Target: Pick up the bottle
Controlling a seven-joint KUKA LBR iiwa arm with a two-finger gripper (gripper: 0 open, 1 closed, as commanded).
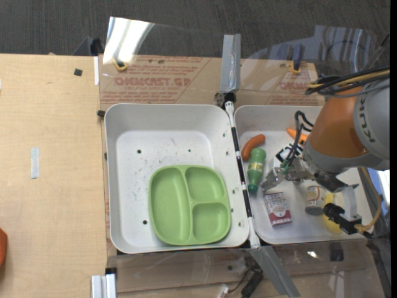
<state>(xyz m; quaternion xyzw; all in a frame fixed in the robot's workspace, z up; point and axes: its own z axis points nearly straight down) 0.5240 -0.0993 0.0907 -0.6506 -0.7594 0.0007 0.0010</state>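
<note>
So, two white bins sit side by side on a light wood surface (49,166). The left bin (124,129) has a green divided plate (189,205) in its near half, lying flat.

The bottle (255,169) is in the right bin (263,231), lying on its side close to the wall the bins share, its length roughly parallel to that wall. It's green plastic, small and slim, with a paler green band round the far half and darker green toward the near end. Nothing lies on it.

An orange sausage (253,145) lies at a slant just beyond the bottle's far end; can't tell if they touch. A small red and white packet (278,208) lies flat nearer the camera, right of the bottle's near end. A small orange piece (291,131) shows at the far side of the bin, partly behind the arm.

The arm (338,138), with its orange band, reaches in from the right over the right bin. The pincer (272,180) is low, just right of the bottle's near half and above the packet. Can't tell whether it is open or closed, and the bottle isn't visibly held in it.
</note>
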